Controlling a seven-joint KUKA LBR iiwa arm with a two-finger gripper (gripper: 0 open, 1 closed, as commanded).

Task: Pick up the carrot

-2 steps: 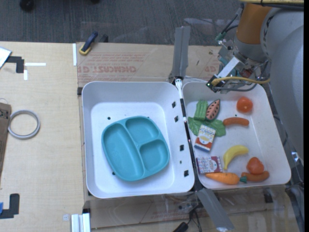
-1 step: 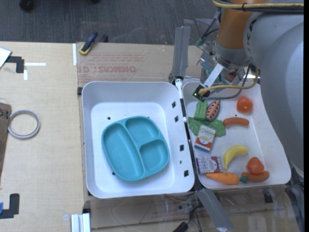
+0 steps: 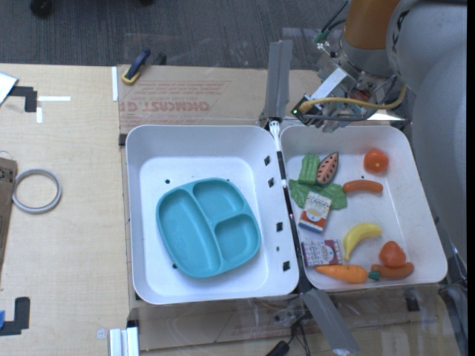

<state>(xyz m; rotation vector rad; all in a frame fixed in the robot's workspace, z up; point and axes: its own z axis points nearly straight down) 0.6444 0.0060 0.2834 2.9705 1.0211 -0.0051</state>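
The grey arm [image 3: 438, 73] with its orange band filled the upper right, bent over the far rim of the right bin [image 3: 423, 191], a stance that looked like a hold above the work before any descent. Its gripper [image 3: 326, 113] hung amid cables at that far edge; whether it was open or closed I could not tell, and nothing showed in its grasp.

The left bin [image 3: 141, 221] held a teal divided plate [image 3: 209, 228], lying flat and a little askew, seemingly a drop-off spot kept apart from the clutter.

The right bin carried the toy food, scattered loosely as if tipped in. A green leafy piece [image 3: 308, 191] lay beneath a watermelon slice [image 3: 326, 167] near the middle, with a small juice carton [image 3: 316, 211] just below. A sausage [image 3: 363, 188] and an orange tomato [image 3: 375, 162] sat toward the far right. A banana [image 3: 360, 237] lay above a second small carton [image 3: 320, 252], and a red pepper-like piece [image 3: 393, 256] rested in the near right corner.

The carrot [image 3: 343, 274] lay flat along the near wall, touching that carton, well apart from the gripper and across the whole bin from it
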